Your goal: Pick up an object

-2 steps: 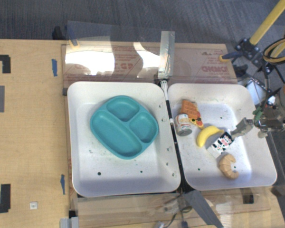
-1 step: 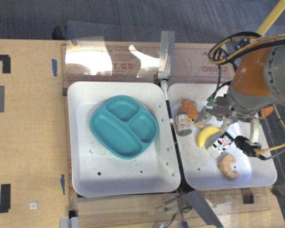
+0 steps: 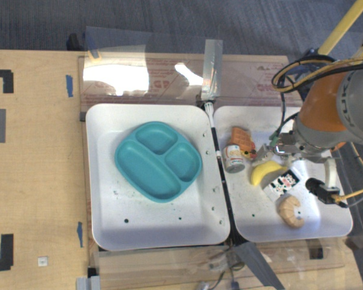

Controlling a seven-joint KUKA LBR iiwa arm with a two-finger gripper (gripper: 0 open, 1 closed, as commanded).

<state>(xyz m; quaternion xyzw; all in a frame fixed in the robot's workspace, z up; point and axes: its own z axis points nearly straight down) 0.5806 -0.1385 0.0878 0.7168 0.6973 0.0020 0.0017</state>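
The right bin (image 3: 327, 225) holds several small objects. A yellow banana (image 3: 264, 173) lies near its middle. An orange packet (image 3: 243, 139) and a small can (image 3: 234, 158) sit by the bin's left wall. A black and white printed item (image 3: 284, 182) lies right of the banana, and a tan bread-like piece (image 3: 290, 211) rests toward the front. My gripper (image 3: 274, 151) hangs low over the bin, just above the banana's upper end, below the grey wrist and orange band (image 3: 322, 106).
A teal divided plate (image 3: 158, 160) lies in the left bin (image 3: 103, 222). A ridge (image 3: 219, 174) separates the two bins. Black and yellow cables (image 3: 299, 71) loop beside the arm at the right. A clear plastic sheet (image 3: 145, 71) stands behind the bins.
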